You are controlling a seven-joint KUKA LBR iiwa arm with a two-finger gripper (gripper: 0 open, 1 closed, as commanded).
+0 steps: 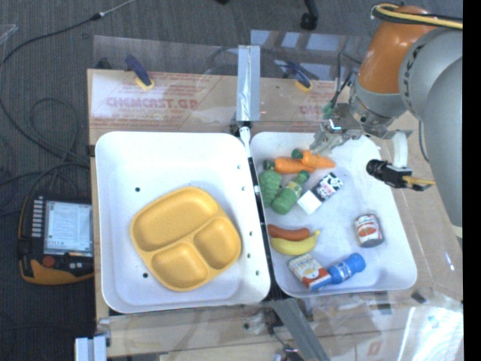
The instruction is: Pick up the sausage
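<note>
Fixed overhead camera, slanted down (both bins [105,224] framed).

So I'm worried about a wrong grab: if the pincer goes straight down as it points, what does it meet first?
Probably the carrot, lying just below the pincer; the sausage lies farther along the bin. Depth is unclear.

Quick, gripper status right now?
Gripper: above the carrot at the right bin's far end, away from the sausage; open or closed cannot be told.
</note>
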